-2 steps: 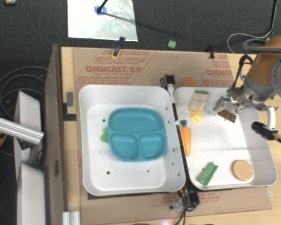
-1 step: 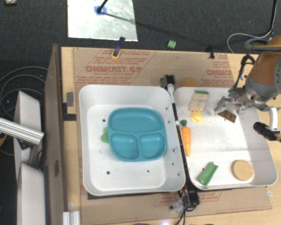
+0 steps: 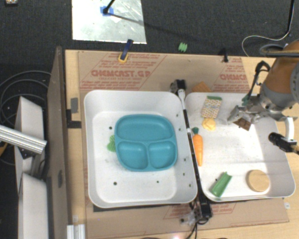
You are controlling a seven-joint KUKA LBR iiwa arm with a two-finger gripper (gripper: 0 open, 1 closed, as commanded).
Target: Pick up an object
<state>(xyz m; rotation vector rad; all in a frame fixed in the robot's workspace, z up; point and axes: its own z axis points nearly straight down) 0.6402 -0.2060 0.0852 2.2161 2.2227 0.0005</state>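
A small brown block [image 3: 244, 125] is seen just below the fingertips of the gripper [image 3: 242, 116], in the right bin [image 3: 279, 183]; whether the fingers are spread or closed cannot be told. The block is judged light and stiff, best taken across its short sides

The grey arm [image 3: 289, 78] with its orange band reaches in from the right edge, bent down and leftward. Its pincer [image 3: 243, 117] hangs low, tips pointing down-left, too small and blurred to read.
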